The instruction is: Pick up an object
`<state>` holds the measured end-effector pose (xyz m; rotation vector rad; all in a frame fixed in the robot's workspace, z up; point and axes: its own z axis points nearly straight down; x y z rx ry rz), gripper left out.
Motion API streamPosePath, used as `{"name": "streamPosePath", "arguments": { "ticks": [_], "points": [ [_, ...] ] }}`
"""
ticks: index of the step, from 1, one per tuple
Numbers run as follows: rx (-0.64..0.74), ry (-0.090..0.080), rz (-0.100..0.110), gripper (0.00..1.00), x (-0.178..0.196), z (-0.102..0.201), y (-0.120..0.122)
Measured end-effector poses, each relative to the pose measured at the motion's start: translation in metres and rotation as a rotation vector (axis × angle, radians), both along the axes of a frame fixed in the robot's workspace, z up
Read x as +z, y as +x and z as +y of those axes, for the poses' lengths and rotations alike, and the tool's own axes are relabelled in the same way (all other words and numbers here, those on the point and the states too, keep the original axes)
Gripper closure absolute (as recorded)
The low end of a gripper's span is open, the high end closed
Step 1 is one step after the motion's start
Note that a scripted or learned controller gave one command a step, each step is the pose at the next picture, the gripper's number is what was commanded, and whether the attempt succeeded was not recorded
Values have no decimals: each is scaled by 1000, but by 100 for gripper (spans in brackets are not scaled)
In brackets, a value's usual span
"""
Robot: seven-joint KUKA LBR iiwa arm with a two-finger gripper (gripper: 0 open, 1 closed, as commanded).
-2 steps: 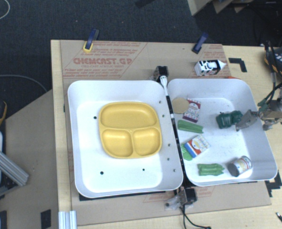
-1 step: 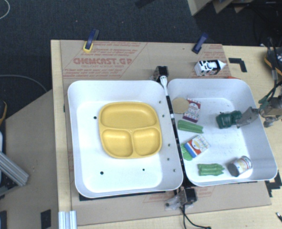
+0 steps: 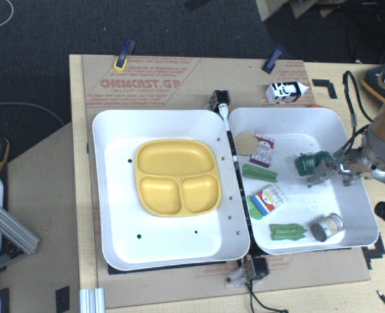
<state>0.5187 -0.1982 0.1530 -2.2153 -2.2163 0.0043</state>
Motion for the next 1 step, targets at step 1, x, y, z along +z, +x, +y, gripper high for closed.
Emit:
{"name": "streamPosePath", "arguments": {
  "ticks": [1],
  "points": [
    [-1,-1,-2,0,-44,1,-6]
  ]
}}
